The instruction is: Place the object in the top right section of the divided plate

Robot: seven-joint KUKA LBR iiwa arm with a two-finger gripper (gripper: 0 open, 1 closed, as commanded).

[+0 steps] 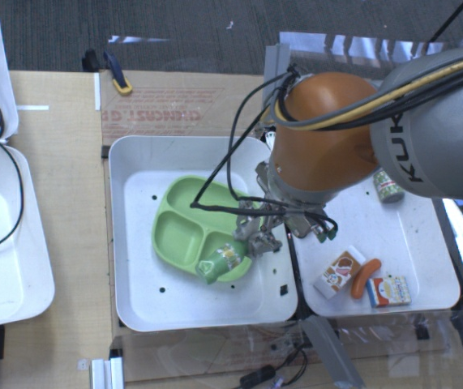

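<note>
Plastic, foil and cardboard under a glossy arm.

The light-green divided plate [184,230] looks like smooth, matt plastic, and the crinkled green packet [221,260] at its lower edge glints like shiny foil. Both shallow white bins [126,241] have a smooth, faintly glossy plastic look. The arm's orange wrist band [328,132] is polished and reflective, its grey shell [434,120] satin. In the right bin's lower corner, two small printed boxes [338,272] look like coated card beside a smooth orange sausage-shaped toy [365,277]. The bench [61,120] is pale matt wood.
</note>
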